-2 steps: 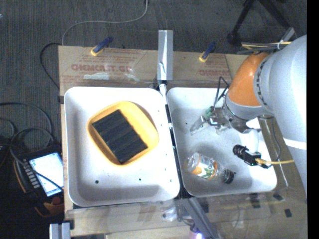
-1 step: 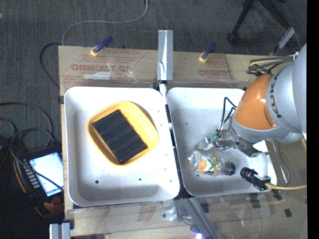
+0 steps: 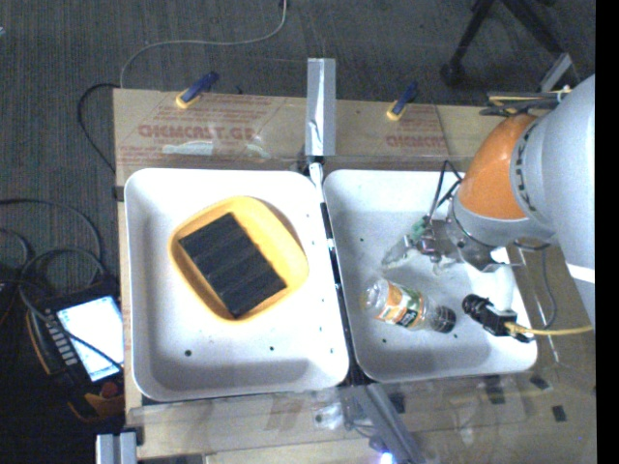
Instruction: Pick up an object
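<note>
Jaws: can't tell how wide. Left bin (image 3: 145,259): yellow dish (image 3: 290,251), black ridged block (image 3: 232,264) lying in it. Right bin (image 3: 358,222): bottle (image 3: 398,304) on its side near the front, my jaws just behind it.

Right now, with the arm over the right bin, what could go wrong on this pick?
1. The bottle lies on its side; being round, it may roll away when touched.
2. The end effector sits beside the bottle, not over it, so a descent here could grasp nothing.
</note>
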{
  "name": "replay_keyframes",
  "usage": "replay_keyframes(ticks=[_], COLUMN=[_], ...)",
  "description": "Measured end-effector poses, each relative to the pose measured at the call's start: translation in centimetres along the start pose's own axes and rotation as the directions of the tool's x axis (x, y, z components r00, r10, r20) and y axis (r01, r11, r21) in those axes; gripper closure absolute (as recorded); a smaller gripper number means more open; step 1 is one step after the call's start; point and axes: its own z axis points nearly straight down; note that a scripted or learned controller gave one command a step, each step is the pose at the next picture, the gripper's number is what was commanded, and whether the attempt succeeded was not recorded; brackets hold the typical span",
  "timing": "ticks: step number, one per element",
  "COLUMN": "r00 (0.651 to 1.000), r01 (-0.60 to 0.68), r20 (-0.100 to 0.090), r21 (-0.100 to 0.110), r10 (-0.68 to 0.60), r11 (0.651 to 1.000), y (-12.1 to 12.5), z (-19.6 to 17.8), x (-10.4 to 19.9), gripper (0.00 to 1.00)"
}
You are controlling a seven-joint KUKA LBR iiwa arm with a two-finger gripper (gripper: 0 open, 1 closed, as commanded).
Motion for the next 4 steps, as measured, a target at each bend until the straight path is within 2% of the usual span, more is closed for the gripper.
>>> replay_keyframes(ticks=[1,2,3,4], r00=[0.991,1.0,0.987,1.0], r01=[0.135,0.0,-0.158,0.009], r20=[0.001,-0.001,0.003,0.001], r21=[-0.005,-0.001,-0.001,0.013], r10=[-0.135,0.0,0.158,-0.009], r11=[0.991,1.0,0.987,1.0], y=[-8.0,-3.1,5.7,-3.0], z=[-0.2,-0.1,0.2,-10.3], x=[4.5,1.9,-1.0,-2.0], gripper=[0.0,0.0,0.0,0.0])
